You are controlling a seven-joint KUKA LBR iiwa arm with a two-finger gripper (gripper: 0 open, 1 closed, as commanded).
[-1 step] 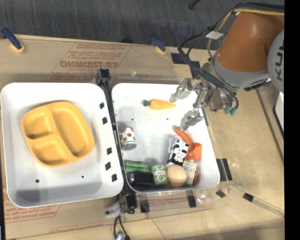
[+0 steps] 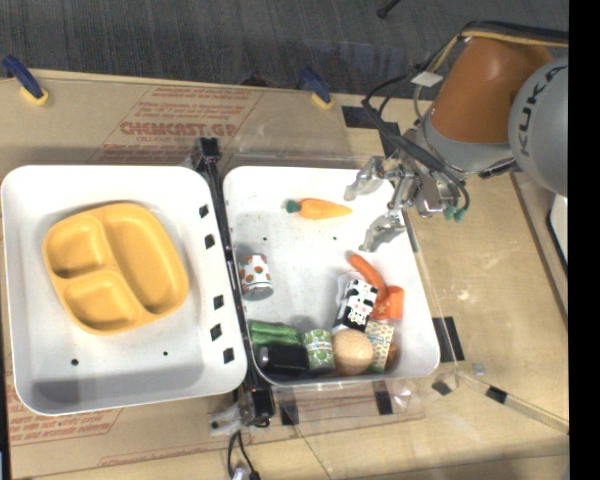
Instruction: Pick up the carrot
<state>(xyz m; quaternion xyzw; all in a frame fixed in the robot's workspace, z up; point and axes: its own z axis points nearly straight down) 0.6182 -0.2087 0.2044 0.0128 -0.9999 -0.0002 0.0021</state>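
The carrot, orange with a green top at its left end, lies flat in the upper part of the right bin. My gripper hangs over the bin's upper right area, just right of the carrot's tip. Its two metal fingers are spread apart, one above and one below the carrot's line, with nothing between them. The gripper is open and does not touch the carrot.
A yellow divided plate sits in the left bin. In the right bin lie a small can, an orange stick-like item, a cow-patterned box and several toy foods crowded along the front wall.
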